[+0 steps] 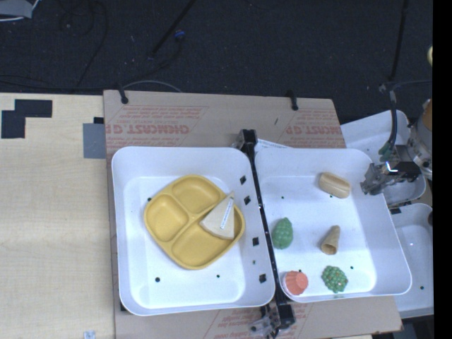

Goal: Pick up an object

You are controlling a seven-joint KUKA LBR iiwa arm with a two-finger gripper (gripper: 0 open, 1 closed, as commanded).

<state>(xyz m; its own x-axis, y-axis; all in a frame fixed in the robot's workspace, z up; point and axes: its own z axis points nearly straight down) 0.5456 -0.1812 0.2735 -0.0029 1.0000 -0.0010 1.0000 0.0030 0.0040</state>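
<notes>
**Gripper waiting at the right bin's rim**

From the overhead camera, the gripper [374, 182] is hovering at the right edge of the right bin [353, 162], too blurred to tell its grasp. In that bin a tan bread roll [333, 184] is lying near the gripper, with a green leafy piece [282, 233], a small cone [330, 239], an orange-red piece [296, 282] and a green bumpy piece [335, 279] sitting apart. The left bin [134, 274] is holding a yellow divided plate [176, 224] with a pale wedge [221, 219] resting on it.
</notes>
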